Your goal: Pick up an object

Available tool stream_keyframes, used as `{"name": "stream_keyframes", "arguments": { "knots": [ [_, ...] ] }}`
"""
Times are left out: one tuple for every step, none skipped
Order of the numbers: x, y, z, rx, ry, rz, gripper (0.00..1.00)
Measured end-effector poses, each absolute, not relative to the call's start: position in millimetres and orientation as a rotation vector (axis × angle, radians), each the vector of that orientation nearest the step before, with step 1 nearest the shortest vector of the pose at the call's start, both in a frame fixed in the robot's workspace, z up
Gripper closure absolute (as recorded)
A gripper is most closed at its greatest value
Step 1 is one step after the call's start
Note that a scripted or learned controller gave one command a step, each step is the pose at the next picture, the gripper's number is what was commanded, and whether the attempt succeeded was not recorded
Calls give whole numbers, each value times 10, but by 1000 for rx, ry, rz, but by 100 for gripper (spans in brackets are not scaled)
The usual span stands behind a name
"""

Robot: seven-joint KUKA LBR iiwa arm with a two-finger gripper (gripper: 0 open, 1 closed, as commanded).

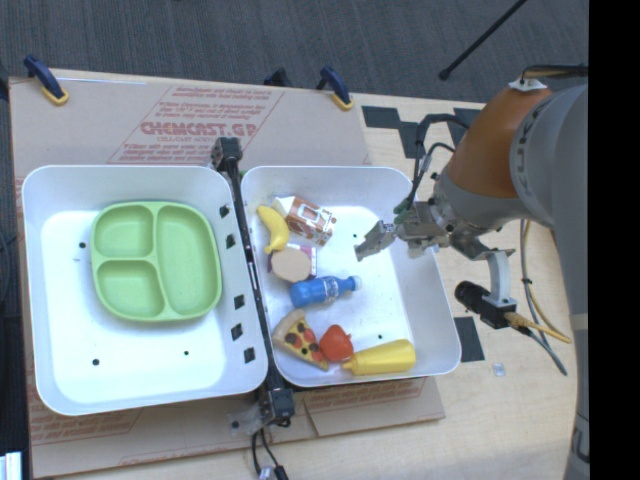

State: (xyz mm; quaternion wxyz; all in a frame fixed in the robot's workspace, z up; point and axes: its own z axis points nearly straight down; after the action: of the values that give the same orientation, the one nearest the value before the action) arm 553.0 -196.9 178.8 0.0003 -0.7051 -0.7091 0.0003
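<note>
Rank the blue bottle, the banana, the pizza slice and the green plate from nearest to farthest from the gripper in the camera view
From the gripper, over the right bin's right side:
1. Blue bottle, mid right bin, below and left of the gripper.
2. Banana, upper left of the right bin.
3. Pizza slice, lower left of the right bin, only slightly farther than the banana.
4. Green plate, in the left bin.

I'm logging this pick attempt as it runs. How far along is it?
Done: the gripper has been brought over the right bin, by its right wall. In hand: nothing shows between its fingers. Left: the whole pick. The banana, blue bottle, pizza slice and yellow bottle all lie in the bin, apart from the gripper. The green plate sits in the left bin.
</note>
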Motion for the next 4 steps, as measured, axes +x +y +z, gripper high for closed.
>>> {"name": "stream_keyframes", "arguments": {
  "knots": [
    [6257, -2094, 997, -2214, -2227, 1, 0],
    [6262, -2086, 1100, -2207, -2234, 3, 100],
    [6132, -2111, 1672, -2218, -2227, -1, 100],
    [6130, -2109, 1667, -2216, -2227, 0, 0]
  ]
}}
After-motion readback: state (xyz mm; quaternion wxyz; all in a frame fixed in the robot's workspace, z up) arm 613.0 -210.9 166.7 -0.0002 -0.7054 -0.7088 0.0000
